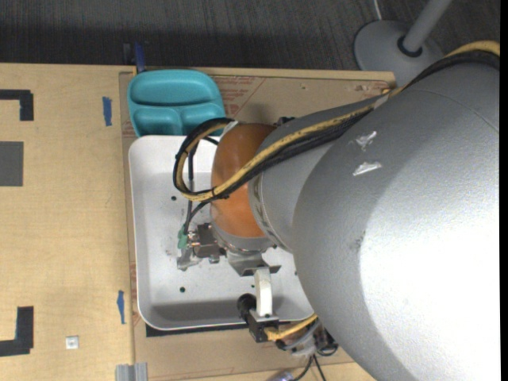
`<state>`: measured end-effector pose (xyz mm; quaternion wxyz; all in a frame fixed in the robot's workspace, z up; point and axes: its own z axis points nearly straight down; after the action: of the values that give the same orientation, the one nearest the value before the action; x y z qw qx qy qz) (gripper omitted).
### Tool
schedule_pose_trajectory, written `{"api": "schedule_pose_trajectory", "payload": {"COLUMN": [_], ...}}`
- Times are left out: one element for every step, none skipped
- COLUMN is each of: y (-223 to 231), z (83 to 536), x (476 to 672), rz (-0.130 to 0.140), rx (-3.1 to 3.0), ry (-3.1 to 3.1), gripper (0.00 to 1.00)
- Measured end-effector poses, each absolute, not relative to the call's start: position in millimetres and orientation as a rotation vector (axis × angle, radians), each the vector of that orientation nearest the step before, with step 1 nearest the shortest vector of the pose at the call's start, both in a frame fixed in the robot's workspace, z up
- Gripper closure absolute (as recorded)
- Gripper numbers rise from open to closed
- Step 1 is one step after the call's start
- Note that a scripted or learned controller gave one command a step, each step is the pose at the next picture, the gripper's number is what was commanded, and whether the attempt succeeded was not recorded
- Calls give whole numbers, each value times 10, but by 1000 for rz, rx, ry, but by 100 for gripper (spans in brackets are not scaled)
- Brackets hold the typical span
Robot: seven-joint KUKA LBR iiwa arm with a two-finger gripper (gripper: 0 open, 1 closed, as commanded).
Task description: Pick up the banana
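Whether the jaws are spread or pressed together cannot be told from the camera view: the gripper [193, 248] sits low over the white bin [151, 213], pointed down, probably to reach its floor. I cannot make out the banana; the arm [381, 213] covers much of the bin

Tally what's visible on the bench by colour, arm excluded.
White bin: 1
Teal tray, beyond the bin: 1
Blue tape marks on the cardboard: 3
Total: 5
No banana is seen from the camera view; the arm covers much of the bin.
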<state>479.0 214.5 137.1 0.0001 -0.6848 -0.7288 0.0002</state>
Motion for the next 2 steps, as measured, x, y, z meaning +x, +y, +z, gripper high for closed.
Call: {"api": "schedule_pose_trajectory", "payload": {"y": [2204, 2209], "z": [1144, 1242], "x": [4784, 4783], "rz": [5, 7], "rx": [-2365, -2363], "ry": [-2065, -2067], "gripper": [0, 100]}}
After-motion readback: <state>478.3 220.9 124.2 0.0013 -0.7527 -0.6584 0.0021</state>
